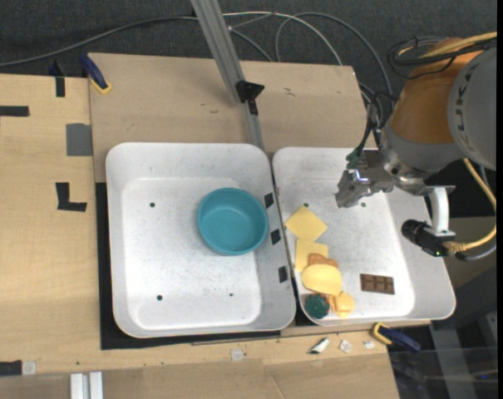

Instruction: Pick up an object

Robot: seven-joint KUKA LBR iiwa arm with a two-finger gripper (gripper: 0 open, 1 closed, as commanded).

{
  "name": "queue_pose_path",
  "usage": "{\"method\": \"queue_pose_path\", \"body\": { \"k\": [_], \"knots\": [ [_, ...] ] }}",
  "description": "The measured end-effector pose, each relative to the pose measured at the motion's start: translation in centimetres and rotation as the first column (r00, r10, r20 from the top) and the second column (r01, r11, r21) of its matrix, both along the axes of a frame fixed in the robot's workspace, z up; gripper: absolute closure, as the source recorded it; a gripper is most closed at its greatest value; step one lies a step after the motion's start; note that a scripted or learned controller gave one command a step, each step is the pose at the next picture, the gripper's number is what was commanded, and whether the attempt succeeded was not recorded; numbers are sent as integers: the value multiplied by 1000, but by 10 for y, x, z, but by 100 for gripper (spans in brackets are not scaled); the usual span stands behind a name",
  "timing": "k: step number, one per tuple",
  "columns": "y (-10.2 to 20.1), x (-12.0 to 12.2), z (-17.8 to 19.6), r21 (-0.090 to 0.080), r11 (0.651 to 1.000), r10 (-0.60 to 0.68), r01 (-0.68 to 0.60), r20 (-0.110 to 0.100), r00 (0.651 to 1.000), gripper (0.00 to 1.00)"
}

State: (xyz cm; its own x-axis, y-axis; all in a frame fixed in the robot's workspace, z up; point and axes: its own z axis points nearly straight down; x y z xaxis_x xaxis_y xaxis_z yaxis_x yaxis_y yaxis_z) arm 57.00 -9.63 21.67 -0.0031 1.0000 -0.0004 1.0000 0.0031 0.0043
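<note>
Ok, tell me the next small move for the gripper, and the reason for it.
Probably shift the gripper toward the near-left of the right bin, over the yellow pieces, before lowering. It hangs above bare floor in the bin's far part, with nothing seen between its fingers. The pickable things lie nearer: the yellow pile and a brown chocolate-like piece. The blue bowl sits in the left bin.

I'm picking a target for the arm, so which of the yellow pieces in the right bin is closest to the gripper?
The flat pale yellow square, the topmost of the cluster. It lies just below and left of the gripper; the other yellow pieces sit farther down toward the bin's near edge.
</note>
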Motion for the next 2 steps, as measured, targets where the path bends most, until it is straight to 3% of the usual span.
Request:
{"method": "queue_pose_path", "body": {
  "k": [1,2],
  "knots": [
    [0,0,42,0,1000,-1,1,0,1000,100],
    [60,9,37,2,1000,4,-4,-6,1000,100]
  ]
}}
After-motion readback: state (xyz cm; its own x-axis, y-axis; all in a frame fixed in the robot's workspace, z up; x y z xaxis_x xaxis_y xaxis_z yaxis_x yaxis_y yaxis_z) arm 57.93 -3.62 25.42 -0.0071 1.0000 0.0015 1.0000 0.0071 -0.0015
